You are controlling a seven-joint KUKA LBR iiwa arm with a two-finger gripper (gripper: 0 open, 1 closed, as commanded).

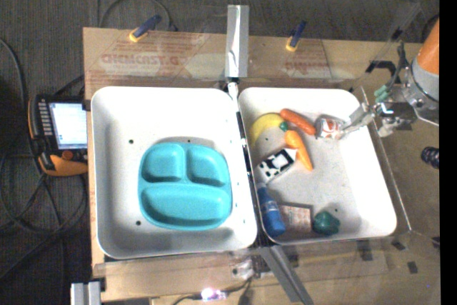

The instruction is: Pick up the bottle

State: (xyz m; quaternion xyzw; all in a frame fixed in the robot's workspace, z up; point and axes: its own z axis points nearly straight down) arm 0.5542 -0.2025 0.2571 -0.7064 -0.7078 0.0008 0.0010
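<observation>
The task is not yet accomplished: the bottle, blue, lies at the lower left of the right bin, against the wall it shares with the left bin, ungrasped. The end effector stands at the right bin's upper right rim, well apart from the bottle; how far open it is I cannot tell, and nothing is seen held. The right bin also contains two carrots, a yellow fruit, a small can, a black-and-white block, a brown card and a green object. The left bin holds a teal divided plate. Approach, grasp and lift all remain.
</observation>
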